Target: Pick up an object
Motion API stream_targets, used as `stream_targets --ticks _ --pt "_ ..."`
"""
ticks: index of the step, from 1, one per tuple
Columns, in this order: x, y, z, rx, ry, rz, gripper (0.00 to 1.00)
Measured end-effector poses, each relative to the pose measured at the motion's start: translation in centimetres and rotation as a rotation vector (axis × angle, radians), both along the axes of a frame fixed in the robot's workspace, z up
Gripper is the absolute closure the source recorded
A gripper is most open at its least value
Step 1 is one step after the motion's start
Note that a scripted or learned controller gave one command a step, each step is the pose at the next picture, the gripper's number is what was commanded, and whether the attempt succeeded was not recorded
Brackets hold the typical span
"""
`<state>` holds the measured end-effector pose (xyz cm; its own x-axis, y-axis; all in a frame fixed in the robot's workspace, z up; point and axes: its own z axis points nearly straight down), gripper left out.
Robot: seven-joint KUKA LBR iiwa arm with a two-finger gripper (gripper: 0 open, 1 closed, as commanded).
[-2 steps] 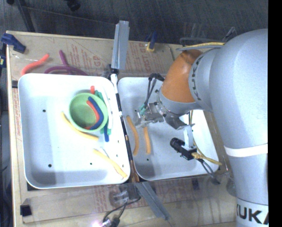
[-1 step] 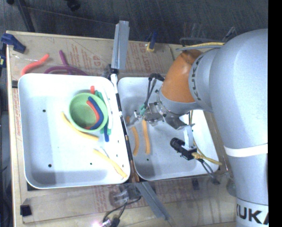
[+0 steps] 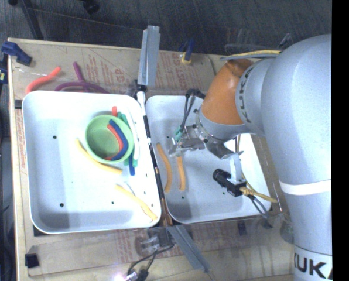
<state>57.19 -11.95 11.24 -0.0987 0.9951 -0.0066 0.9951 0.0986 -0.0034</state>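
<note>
**Gripper hanging low over the right bin, beside two orange strips**

The grey arm (image 3: 297, 127) with its orange band (image 3: 224, 98) is reaching in from the right and covering much of the right shallow white bin (image 3: 204, 212). The gripper (image 3: 183, 144) is hanging over that bin's left half, near the middle. Its state cannot be told from this slanted view: it is too small and cluttered to read as clenched or released, and nothing can be made out in its grasp.

Two thin orange curved strips (image 3: 164, 168) are lying side by side on the right bin's floor, just below and to the left of the gripper. One is lying close to the bin's left wall, the other just beside it.

The left shallow white bin (image 3: 40, 209) is holding a round green plastic bowl (image 3: 99, 136) near its centre. A red curved piece (image 3: 115, 134) and a blue curved piece (image 3: 126, 136) are resting in the bowl. A yellow strip (image 3: 98, 161) is poking out from under its lower edge, and a pale yellow strip (image 3: 138, 199) is lying apart, near the bin's lower right corner.

On the wooden bench (image 3: 104, 63) beyond the left bin, an orange-red tube (image 3: 43, 79) and a purple hose (image 3: 84, 86) are lying near each other.
</note>
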Motion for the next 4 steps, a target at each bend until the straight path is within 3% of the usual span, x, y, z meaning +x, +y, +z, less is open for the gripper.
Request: stream_targets --ticks 1,2,3,4 --pt "0.0 0.0 0.0 -0.001 0.0 0.001 0.0" --pt "0.0 0.0 0.9 -0.002 -0.001 0.003 1.0" --pt "3.6 3.7 8.0 0.007 -0.002 0.289 1.0" --pt "3.6 3.7 8.0 0.007 -0.002 0.289 0.0"
